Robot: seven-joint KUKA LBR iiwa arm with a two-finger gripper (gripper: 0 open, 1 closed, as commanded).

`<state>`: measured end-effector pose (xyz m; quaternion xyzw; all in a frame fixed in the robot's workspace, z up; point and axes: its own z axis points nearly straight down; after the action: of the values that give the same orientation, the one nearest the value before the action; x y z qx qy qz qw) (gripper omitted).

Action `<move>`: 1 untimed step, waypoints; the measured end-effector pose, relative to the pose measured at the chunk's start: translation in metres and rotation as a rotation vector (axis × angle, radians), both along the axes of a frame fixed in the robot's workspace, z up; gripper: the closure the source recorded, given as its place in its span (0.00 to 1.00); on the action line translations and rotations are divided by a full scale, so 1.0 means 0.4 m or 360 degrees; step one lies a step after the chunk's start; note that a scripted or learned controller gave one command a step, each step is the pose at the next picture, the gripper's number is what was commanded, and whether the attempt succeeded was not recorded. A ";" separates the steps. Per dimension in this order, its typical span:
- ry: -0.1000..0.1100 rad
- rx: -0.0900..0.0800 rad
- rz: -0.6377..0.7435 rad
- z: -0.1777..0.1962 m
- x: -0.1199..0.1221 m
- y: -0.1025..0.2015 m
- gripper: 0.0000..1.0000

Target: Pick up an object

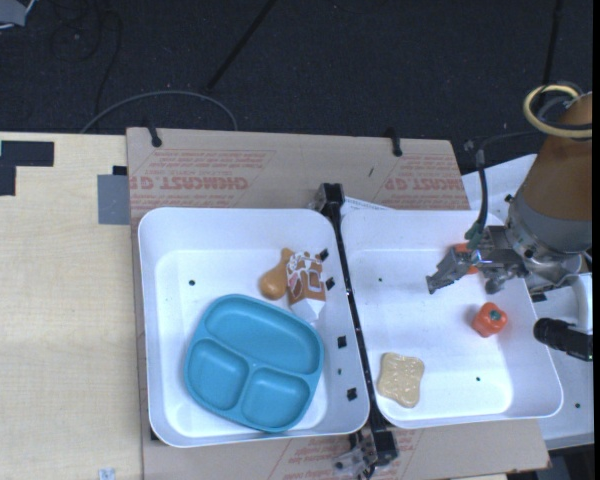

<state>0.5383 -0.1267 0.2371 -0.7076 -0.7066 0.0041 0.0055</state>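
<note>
My gripper (pixel 471 277) hangs over the right bin (pixel 450 408), near its back right part. Its two dark fingers are spread apart, so it is open, and nothing sits between them. A small orange-red object with a green top (pixel 489 319) lies on the bin floor just right of and in front of the gripper, apart from it. A flat beige toast-shaped piece (pixel 401 379) rests near the bin's front left corner.
The left bin (pixel 165 268) holds a blue divided plate (pixel 252 362), a brown-orange toy (pixel 275 279) and a white and red item (pixel 306 278) against the divider. A black divider clip (pixel 331 198) joins the two bins. Cardboard lies beneath them.
</note>
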 end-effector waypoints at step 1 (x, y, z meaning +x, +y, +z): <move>-0.0019 -0.0003 0.0003 0.015 0.006 -0.001 0.00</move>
<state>0.5406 -0.1269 0.2430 -0.7070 -0.7072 0.0005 0.0006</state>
